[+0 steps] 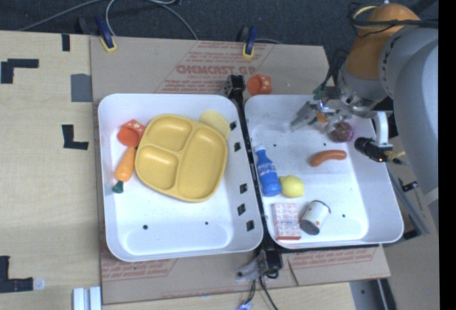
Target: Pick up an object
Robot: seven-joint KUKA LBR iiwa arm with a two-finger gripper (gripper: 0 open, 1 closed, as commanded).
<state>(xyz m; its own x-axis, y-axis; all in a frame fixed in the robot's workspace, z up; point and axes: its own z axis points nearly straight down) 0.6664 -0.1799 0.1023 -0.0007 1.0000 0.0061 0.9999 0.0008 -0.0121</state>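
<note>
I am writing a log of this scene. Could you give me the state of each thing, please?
Gripper: open, low in the right bin, holding nothing.
Tray: right way up, in the left bin.
Bottle: lying down.
Can: on its side.
Sausage: lying flat.
Carrot: lying beside the tray.

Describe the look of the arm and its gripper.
The arm is bulky and rounded, light grey, with an orange band above the wrist. Black cables loop beside the band. The gripper is small, dark metal, with thin fingers.
</note>
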